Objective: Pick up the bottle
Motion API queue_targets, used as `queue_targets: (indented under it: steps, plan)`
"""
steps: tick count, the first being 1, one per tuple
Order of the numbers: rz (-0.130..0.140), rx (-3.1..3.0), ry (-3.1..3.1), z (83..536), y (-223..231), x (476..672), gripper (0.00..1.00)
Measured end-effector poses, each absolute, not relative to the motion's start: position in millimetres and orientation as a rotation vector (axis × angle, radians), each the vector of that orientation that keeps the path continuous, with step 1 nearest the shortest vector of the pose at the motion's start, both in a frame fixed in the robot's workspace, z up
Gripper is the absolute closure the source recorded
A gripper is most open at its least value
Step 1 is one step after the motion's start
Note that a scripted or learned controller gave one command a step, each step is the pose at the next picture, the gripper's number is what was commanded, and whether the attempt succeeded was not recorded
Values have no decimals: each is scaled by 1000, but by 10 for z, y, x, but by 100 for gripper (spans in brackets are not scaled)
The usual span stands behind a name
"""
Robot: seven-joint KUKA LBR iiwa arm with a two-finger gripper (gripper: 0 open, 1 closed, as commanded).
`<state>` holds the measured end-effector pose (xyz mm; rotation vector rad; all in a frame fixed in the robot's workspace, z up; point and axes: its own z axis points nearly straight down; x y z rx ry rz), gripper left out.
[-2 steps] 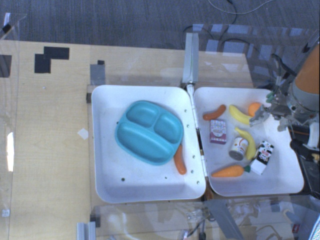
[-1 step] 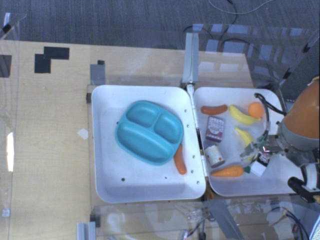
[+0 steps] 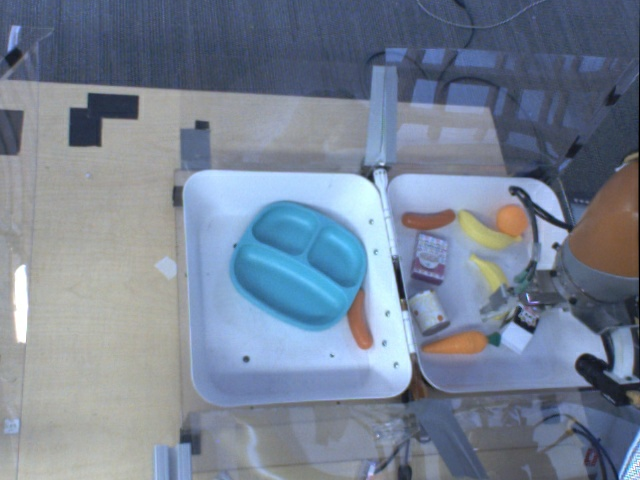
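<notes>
Camera view, looking down at a slant, takes in a pale wooden tabletop [image 3: 100, 298] bearing two shallow white plastic bins with rounded corners, set side by side. My grey arm with its orange band [image 3: 612, 230] reaches in from the right, and my hand [image 3: 515, 303] hangs low over the right part of the right white bin [image 3: 560, 368]. Its dark metal parts are tangled with cables and a small white block, so I cannot tell whether it is wide or narrow, and I see nothing between its tips.

The left white bin [image 3: 215, 368] holds a smooth teal plastic plate with three moulded compartments [image 3: 298, 263], lying tilted across the middle. Just beside the plate's lower right rim lies a slim orange carrot-shaped toy [image 3: 359, 322].

The right bin is crowded. Near its upper left lies a glossy reddish sausage-shaped toy [image 3: 428, 219], and next to it a curved yellow banana [image 3: 483, 231] touches a round orange ball-like fruit [image 3: 511, 220]. Below the sausage stands a small maroon and white carton [image 3: 430, 257]. A second, smaller yellow banana piece [image 3: 489, 271] lies close to my hand. The small white cylindrical bottle with a printed label [image 3: 428, 310] lies on its side toward the bin's lower left, well clear of my hand, and a fat orange carrot [image 3: 455, 344] lies just below it.
</notes>
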<state>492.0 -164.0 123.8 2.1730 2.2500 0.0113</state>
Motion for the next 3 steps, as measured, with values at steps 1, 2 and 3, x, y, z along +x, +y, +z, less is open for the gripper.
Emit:
queue_targets:
  steps: [1,2,3]
  plan:
    - [55,2478,1868,1073,-1779,5043,0]
    - [17,2695,1586,885,-1857,4926,0]
    - [13,2576,1785,868,-1914,5860,0]
